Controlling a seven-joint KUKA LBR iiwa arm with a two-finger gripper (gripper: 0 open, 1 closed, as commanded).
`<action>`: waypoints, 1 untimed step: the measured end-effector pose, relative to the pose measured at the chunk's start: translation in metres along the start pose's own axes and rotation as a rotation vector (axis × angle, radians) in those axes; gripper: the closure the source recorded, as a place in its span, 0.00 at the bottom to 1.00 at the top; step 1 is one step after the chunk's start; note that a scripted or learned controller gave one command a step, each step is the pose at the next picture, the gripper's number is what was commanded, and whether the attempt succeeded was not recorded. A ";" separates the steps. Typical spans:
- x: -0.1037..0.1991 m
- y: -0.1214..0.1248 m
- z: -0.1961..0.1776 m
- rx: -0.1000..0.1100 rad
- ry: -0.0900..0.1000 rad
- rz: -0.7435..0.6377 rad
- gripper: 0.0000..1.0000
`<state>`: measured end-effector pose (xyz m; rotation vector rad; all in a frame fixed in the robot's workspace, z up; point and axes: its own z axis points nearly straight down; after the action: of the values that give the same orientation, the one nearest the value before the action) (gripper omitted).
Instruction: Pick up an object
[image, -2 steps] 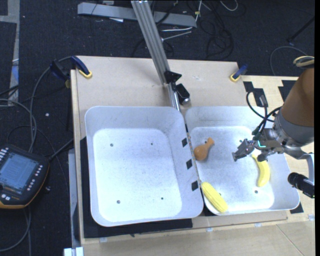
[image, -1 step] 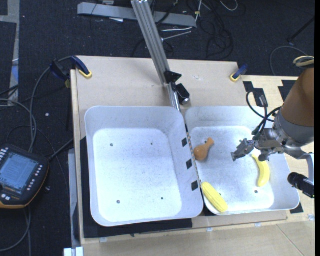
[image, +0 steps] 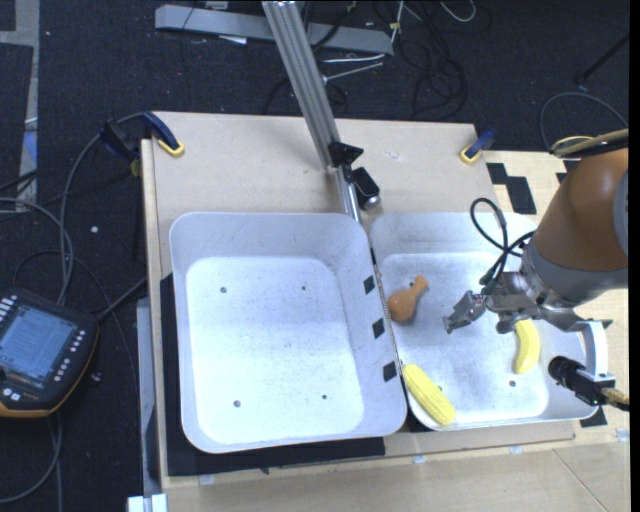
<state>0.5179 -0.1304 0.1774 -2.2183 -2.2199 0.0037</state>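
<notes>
**Gripper low over the right bin**

Gripper (image: 463, 315), grey metal with two fingers, hangs mid-bin with nothing visibly between them; their spread is unreadable. Brown pear-shaped toy (image: 407, 298) lies near the bin's left wall, yellow corn cob (image: 429, 393) at its front-left corner, yellow banana (image: 526, 346) toward its right side.

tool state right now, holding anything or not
Tool: above the right bin, between the brown drumstick-shaped toy and the banana; nothing seen in it; open or closed cannot be told.
</notes>
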 end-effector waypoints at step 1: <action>0.010 -0.002 0.056 0.001 0.000 0.000 0.00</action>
<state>0.5153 -0.1203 0.1216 -2.2175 -2.2190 0.0045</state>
